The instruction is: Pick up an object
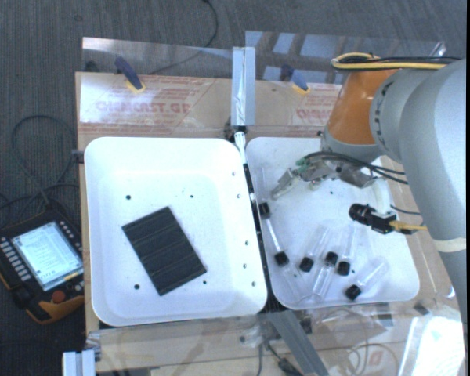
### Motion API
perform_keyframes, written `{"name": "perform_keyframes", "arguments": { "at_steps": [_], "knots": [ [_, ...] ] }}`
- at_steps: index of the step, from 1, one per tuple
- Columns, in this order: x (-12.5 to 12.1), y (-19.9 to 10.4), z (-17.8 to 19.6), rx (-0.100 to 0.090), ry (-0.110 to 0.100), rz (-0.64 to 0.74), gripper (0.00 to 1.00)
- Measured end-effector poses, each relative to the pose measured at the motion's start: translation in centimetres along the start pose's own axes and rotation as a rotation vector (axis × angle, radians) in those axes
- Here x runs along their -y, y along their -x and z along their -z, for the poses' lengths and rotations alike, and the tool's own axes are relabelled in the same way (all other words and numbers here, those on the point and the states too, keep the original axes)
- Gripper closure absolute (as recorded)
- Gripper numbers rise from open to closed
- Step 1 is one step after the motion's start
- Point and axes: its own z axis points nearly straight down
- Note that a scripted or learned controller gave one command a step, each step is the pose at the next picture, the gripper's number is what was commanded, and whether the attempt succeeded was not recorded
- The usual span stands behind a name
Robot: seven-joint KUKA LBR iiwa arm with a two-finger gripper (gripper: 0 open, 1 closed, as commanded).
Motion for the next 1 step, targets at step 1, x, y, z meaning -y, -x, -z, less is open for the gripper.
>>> {"name": "perform_keyframes", "arguments": {
  "at_steps": [1],
  "knots": [
    [5.06,-1.60,-0.02,0.001,0.010,-0.015,0.00]
  ]
}}
